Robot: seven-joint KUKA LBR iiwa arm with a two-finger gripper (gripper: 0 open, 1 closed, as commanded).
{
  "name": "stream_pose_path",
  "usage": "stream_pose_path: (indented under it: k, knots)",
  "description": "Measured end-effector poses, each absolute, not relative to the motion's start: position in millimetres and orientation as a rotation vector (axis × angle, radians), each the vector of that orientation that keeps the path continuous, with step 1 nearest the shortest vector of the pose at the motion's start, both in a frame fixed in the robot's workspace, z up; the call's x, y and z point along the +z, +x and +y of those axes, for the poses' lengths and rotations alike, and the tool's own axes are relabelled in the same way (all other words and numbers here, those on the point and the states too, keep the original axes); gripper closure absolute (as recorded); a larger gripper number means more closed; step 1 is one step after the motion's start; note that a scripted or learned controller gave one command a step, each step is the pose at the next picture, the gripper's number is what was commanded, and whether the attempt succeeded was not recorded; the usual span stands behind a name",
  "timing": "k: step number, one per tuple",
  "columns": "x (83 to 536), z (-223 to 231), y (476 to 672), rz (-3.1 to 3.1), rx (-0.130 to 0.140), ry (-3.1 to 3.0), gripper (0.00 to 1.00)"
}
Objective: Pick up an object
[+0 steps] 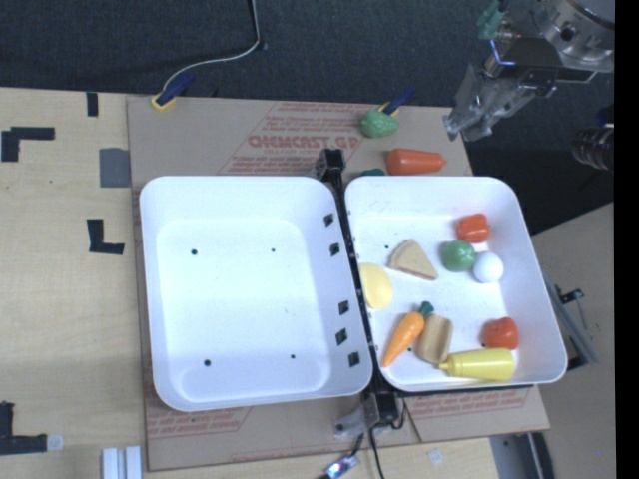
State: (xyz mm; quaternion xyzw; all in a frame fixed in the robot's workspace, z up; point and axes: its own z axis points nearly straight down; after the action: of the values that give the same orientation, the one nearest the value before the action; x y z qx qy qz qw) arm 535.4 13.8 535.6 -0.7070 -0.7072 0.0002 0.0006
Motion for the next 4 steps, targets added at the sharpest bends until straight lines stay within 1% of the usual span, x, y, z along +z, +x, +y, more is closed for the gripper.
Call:
stream_pose_path:
  k: [1, 2, 3, 4]
  knots:
    - [535, 15, 537.9, -2.222, 0.002, -2.220, 0.00]
    - [545, 15, 538.3, -2.224, 0.002, -2.220, 1.00]
    - [534, -3, 510.0, -2.221, 0.003, -2.220, 1.00]
    - [535, -21, 499.0, -2.221, 0.001, -2.221, 1.00]
